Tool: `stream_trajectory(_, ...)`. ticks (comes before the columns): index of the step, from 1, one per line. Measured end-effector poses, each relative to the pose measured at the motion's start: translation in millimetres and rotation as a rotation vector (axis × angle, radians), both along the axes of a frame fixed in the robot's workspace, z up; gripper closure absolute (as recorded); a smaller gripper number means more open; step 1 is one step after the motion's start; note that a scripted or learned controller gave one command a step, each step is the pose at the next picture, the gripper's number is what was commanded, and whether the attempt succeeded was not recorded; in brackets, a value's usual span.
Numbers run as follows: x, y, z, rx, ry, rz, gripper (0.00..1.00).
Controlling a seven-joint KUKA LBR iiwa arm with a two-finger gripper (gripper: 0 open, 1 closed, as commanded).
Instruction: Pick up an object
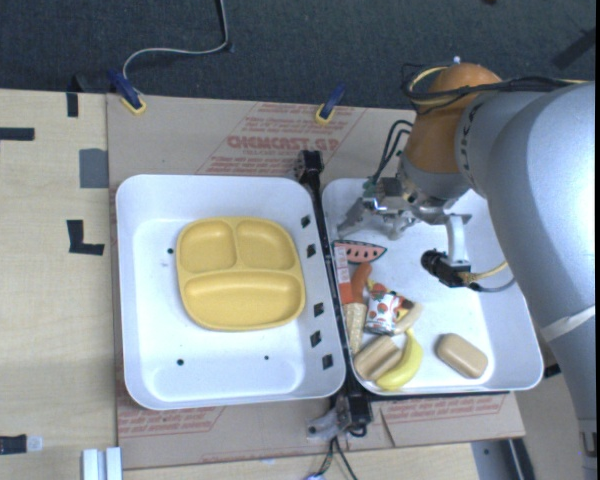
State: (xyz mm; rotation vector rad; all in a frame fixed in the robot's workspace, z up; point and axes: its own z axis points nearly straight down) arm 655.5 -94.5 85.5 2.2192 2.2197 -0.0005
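Note:
The right bin (492,298) holds a pile of toy food along its left side. A watermelon slice (360,252) lies at the top of the pile. Below it are an orange carrot (352,286), a small printed carton (382,311), a banana (405,363) and a tan bun (373,355). A brown bread roll (461,355) sits apart at the front right. My gripper (380,214) hangs over the bin's far left corner, just above the watermelon slice, with nothing visibly held. The arm's bulk hides the bin's far right part.
The left bin (130,268) contains a yellow divided plate (242,272). A black ridge (318,258) with clips separates the two bins. A black cable plug (445,266) hangs from the wrist over the right bin. Cardboard lies under both bins.

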Motion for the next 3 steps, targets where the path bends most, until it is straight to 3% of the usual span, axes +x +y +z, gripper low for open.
stream_trajectory(2,-4.7,-0.3,0.2,0.000,-0.001,0.000,0.00)
stream_trajectory(3,-4.8,-0.3,9.8,0.001,-0.001,0.000,1.00)
